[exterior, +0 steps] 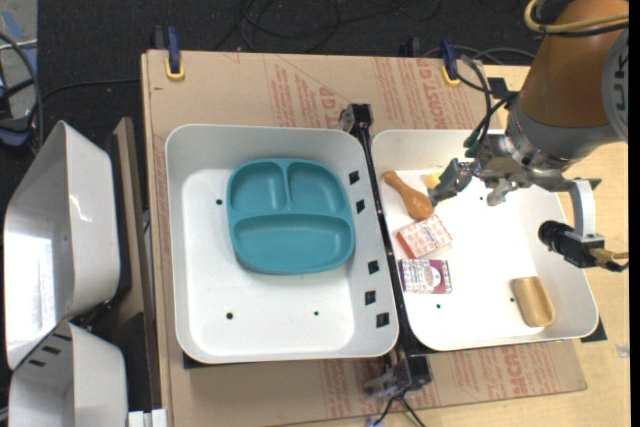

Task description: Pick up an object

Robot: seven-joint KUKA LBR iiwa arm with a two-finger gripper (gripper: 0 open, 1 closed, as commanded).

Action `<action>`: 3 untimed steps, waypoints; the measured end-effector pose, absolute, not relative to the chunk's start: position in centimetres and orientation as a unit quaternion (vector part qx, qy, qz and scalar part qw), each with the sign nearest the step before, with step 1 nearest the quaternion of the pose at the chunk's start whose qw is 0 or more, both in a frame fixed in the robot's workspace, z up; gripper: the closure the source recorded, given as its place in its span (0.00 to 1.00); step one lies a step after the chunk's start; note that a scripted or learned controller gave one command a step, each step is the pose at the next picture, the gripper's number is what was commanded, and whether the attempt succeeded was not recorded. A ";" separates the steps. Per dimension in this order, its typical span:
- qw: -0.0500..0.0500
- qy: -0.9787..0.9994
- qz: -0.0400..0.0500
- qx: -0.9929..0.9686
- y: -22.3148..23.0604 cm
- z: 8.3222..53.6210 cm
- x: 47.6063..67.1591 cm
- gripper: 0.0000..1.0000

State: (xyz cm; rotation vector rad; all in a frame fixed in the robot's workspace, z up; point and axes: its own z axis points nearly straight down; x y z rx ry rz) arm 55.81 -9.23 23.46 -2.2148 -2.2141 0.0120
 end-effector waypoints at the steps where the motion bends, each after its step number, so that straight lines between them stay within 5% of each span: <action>1: 0.000 -0.708 0.000 -0.707 -9.2 24.1 56.0 0.00; 3: 0.001 -0.706 0.001 -0.708 -9.7 15.3 55.7 0.00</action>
